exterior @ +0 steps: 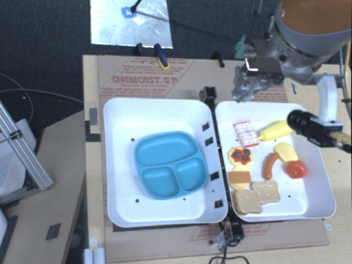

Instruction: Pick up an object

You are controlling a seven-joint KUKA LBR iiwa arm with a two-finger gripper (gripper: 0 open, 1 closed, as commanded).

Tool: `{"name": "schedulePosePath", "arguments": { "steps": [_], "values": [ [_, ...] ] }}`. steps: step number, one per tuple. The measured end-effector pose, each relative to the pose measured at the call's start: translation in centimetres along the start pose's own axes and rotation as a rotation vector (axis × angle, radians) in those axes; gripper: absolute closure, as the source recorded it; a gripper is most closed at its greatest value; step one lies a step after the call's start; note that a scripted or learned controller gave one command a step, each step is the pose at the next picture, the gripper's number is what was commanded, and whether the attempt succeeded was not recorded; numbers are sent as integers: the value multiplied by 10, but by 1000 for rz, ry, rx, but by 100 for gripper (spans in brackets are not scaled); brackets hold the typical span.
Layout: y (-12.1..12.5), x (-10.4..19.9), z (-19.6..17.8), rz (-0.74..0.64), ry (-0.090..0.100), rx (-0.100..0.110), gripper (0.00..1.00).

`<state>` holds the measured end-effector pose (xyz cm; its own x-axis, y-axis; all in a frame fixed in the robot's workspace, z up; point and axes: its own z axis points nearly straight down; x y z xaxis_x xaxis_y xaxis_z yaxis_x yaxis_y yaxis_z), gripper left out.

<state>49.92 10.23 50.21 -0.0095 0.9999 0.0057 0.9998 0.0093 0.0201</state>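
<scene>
bread slices (257, 196) R bin front | pincer (245, 89) above back rim, well apart | grip state unclear

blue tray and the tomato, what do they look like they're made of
Blue tray: looks like molded plastic, matte to slightly satin, going by its even color and soft rounded compartment walls. Tomato: probably a plastic toy, with flat uniform red and a smooth skin; too small to be sure. Both bins look like smooth white plastic.
</scene>
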Motion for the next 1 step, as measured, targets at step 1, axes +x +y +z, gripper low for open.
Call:
{"name": "schedulePosePath", "arguments": {
  "steps": [1],
  "values": [
    [-19,-120,190,19,-9,32,100]
  ]
}}
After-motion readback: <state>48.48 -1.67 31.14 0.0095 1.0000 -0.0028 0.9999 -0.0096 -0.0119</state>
